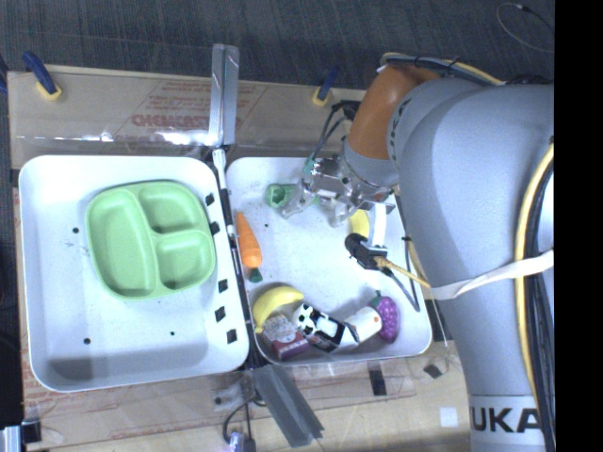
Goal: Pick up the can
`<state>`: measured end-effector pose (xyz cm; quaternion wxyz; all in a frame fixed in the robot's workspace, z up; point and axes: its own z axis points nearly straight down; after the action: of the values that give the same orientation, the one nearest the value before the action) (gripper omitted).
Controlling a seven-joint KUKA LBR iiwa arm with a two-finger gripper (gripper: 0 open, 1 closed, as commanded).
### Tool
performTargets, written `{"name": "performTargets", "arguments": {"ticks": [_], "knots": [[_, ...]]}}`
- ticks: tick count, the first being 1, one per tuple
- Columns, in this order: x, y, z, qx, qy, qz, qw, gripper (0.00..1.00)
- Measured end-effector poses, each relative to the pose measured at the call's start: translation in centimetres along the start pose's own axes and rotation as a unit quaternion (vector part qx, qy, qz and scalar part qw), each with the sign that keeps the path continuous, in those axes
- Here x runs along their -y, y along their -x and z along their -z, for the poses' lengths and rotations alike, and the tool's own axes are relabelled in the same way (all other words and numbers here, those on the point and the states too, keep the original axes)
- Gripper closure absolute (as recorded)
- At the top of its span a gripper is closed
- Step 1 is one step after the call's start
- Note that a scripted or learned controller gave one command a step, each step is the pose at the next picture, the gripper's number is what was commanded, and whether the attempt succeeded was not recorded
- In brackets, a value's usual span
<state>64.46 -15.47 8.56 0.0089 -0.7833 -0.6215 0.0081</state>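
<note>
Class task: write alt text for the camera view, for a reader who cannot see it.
A grey arm's tool hangs over the right bin near a small green object; a carrot, banana and other items lie there. The left bin holds a green divided plate.

On my own grey arm (490,252), low down near the bottom edge of the camera view, I can read white capitals "UKA", the visible end of a brand name cut off by the frame. On the worktop (170,111), just above the top edge of the left bin (47,252), there is faint reddish printing on the clear sheet that covers it; it appears reversed and is too blurred for me to make out any word.
</note>
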Motion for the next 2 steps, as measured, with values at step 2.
{"name": "performTargets", "arguments": {"ticks": [2], "knots": [[10.1, -1.7, 0.0, -0.002, 0.005, -0.241, 0.9706, 0.00]]}}
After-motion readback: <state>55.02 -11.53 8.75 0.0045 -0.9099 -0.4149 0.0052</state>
